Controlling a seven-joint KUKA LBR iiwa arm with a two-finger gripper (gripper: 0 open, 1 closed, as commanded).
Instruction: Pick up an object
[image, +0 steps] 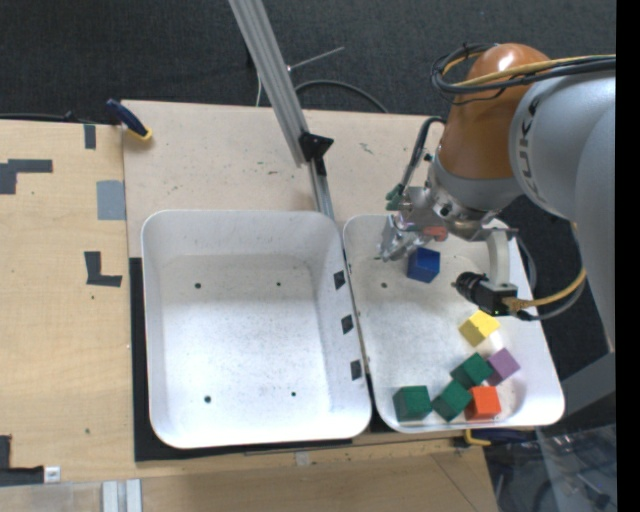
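From my feed, the tabletop (215, 170) carries two white bins; the left bin (240, 320) is larger in view. The arm (540, 120) reaches over the right bin (400, 310). Its gripper (398, 240) hangs at that bin's far end, just beside a blue cube (424, 265); whether the fingers are spread, I cannot tell. Yellow (479, 326), purple (503, 362), orange (485, 401) and green cubes (411, 402) cluster in the near corner.

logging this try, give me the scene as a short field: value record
arm: reaches in from the right, over the right bin
tool: above that bin's far end
blue cube: just beside the tool, not seen between fingers
near-corner cluster: yellow cube, purple cube, orange cube, three green cubes
left bin: beside the right bin
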